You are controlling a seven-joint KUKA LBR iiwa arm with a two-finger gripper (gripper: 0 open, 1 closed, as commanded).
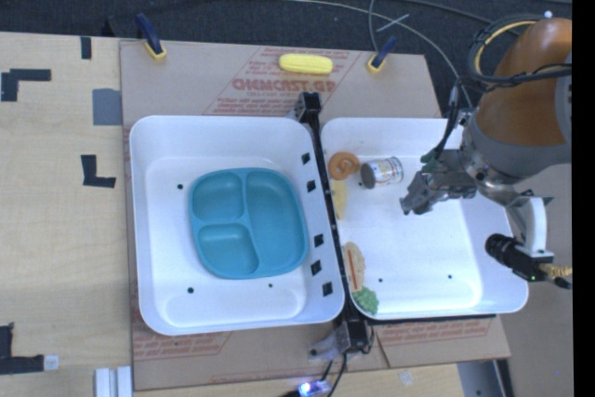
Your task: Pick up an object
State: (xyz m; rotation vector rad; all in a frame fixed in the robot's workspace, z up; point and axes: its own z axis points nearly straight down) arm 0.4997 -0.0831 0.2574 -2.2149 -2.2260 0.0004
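Observation:
In the right bin (437,293) lie a small metal can (382,172) on its side, a tan swirl pastry (343,165), a pale yellow piece (339,198) along the left wall, and a hot-dog-like toy with a green leaf (357,274) near the front left corner. My gripper (417,199) hangs over the bin's right-centre, just right of and slightly nearer than the can, apart from it. Nothing shows between its dark fingers.
The left bin (158,293) holds a blue divided plate (248,222). A yellow banana-shaped toy (305,63) lies on the cardboard behind the bins. Clamps sit at the cardboard's back corners (151,40). Cables run above the arm.

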